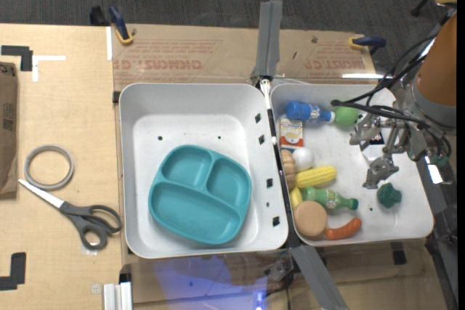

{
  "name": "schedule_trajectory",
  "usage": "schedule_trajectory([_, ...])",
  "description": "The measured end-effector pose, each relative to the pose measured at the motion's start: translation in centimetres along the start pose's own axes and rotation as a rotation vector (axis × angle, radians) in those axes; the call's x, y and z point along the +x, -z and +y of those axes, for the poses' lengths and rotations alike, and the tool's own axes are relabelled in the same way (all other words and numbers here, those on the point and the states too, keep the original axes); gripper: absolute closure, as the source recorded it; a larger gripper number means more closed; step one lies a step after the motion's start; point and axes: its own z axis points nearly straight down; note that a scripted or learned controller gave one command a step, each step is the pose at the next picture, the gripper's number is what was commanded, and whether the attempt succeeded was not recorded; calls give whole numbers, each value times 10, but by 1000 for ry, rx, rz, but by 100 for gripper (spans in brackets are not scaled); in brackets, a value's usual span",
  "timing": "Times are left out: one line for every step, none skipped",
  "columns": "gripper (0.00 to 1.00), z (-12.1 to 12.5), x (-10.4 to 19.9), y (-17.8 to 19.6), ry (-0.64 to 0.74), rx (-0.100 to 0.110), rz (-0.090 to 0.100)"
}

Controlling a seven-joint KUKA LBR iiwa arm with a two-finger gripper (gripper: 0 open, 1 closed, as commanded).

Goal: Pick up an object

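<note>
My gripper [370, 156] hangs over the right part of the right bin [414, 225], with the grey and orange arm coming in from the right. Its fingers look open and nothing sits between them. A dark green toy [390, 195] lies just below and to the right of it. Along the bin's left side lie a blue bottle [301, 112], a small carton [291, 133], a white egg [302, 157], a corn cob [317, 176], a green bottle [328, 198], a tan round toy [311, 218] and an orange carrot [343, 229]. A light green piece [346, 116] lies by the blue bottle.
The left bin [138, 120] holds a teal divided plate [201, 194]. On the wooden bench to the left lie scissors [80, 215] and a tape ring [49, 166]. Cables run across the right bin's far right corner.
</note>
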Motion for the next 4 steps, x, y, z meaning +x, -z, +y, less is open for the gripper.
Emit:
schedule_trajectory([0, -22, -18, -152, 91, 0, -1])
schedule_trajectory([0, 11, 21, -152, -31, 0, 0])
schedule_trajectory([0, 23, 31, -148, -151, 11, -22])
schedule_trajectory([0, -83, 32, -150, -54, 4, -14])
